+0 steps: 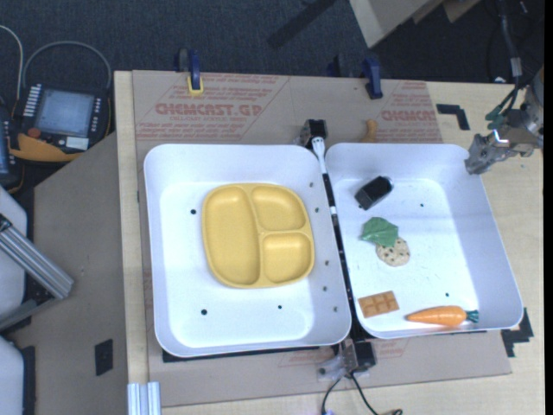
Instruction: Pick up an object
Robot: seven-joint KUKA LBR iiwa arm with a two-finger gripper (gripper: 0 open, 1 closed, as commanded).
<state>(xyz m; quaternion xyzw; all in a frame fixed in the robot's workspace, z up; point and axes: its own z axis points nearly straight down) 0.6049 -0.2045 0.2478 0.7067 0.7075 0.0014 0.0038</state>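
The right bin holds several small items. A black block lies near its back left. A green leaf-shaped piece touches a round speckled cookie just in front of it. An orange-brown cracker and an orange carrot lie along the front wall. My gripper hangs over the bin's back right corner, well away from all of these items, with nothing seen in it.
A yellow divided plate sits in the middle of the left bin. Blue clamps hold the cardboard base at the back. A pendant with a screen lies off the bench to the left.
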